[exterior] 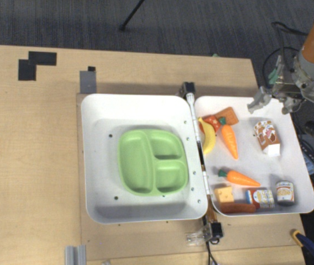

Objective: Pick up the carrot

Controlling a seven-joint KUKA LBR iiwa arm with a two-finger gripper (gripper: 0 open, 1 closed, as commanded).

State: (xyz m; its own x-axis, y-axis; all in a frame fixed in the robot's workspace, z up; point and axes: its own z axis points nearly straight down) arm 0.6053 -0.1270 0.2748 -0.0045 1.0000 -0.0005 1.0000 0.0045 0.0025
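Observation:
Two orange carrots lie in the right white bin (298, 164). One carrot (230, 140) points toward the bin's near side, just right of a banana (207, 136). The other carrot (242, 178) lies crosswise lower down, its green stub to the left. My gripper (273, 102) hangs over the far right corner of that bin, open, with nothing between its fingers (258, 101). It is well to the right of and beyond both carrots.
A brown and white carton (267, 136) stands near the gripper. A red fruit (212, 121) and a toast piece (227, 115) sit by the banana. Cheese (223, 194), a sausage (237, 207) and two cans (284, 192) line the near edge. The left bin (99, 120) holds a green divided plate (152, 160).

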